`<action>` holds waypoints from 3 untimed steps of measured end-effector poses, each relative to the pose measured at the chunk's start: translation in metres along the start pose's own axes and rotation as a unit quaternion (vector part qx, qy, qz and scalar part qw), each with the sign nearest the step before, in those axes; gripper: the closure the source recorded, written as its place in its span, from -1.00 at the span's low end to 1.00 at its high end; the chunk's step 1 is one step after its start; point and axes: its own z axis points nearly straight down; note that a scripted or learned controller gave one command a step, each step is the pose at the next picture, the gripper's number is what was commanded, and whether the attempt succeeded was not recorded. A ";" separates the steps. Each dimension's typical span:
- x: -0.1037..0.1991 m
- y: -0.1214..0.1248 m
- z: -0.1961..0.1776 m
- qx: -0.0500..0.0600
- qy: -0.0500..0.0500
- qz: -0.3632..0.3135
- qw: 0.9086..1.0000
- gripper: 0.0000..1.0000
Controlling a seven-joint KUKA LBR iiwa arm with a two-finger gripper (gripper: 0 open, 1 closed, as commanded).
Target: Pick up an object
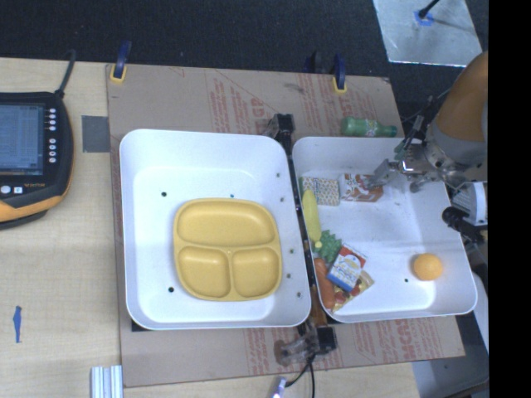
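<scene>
A: From the overhead camera, where does everything sit relative to the right bin (448, 305)?

B: The gripper (388, 171) hangs over its upper part, just beside a small printed packet (362, 187) that lies near the back wall. I can't tell its grip state from this angle. A corn cob (310, 214) lies along the bin's left wall, a snack pouch (346, 269) rests in the lower left, and an orange ball (427, 266) sits alone toward the lower right.

A: What could go wrong?

B: I'd judge the packet the likely target. It's flat and thin, so the tips may skid over it or push it against the wall without catching an edge.

A: Its orientation?

B: Its long axis seems to run roughly across the bin, left to right, tilted slightly. It's small, so that's tentative.
</scene>
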 end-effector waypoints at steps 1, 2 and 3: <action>0.018 0.035 0.008 0.000 -0.002 0.000 1.000 -1.00; 0.025 0.026 0.007 -0.001 0.002 -0.001 1.000 -1.00; 0.034 -0.097 -0.025 0.008 0.001 -0.001 1.000 -1.00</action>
